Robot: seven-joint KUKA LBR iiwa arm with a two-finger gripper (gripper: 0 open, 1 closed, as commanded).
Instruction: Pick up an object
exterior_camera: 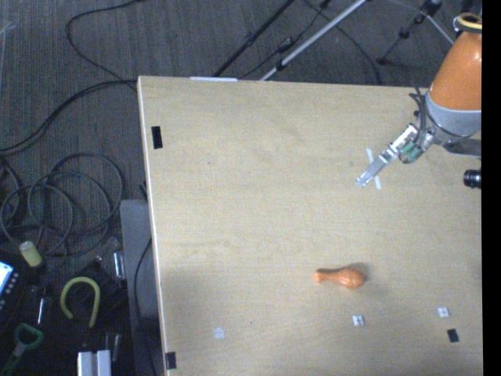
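Distance is what your next move turns on: the gripper [370,171] hangs over the upper right of the board [235,210], and the orange object [342,276] lies well apart from it, toward the camera and a touch to the left in this view. You see nothing between the fingers; they look close together, a thin pale sliver pointing down-left, though how wide they stand is hard to judge from this slant. The object is a small pear-like shape resting flat on bare board, its fat end to the right and its thin neck to the left, so its long axis runs nearly left to right across the view. My judgement: you should bring the claw down the frame toward it and close across the neck or belly, square to that axis. The arm [458,84] enters from the right.
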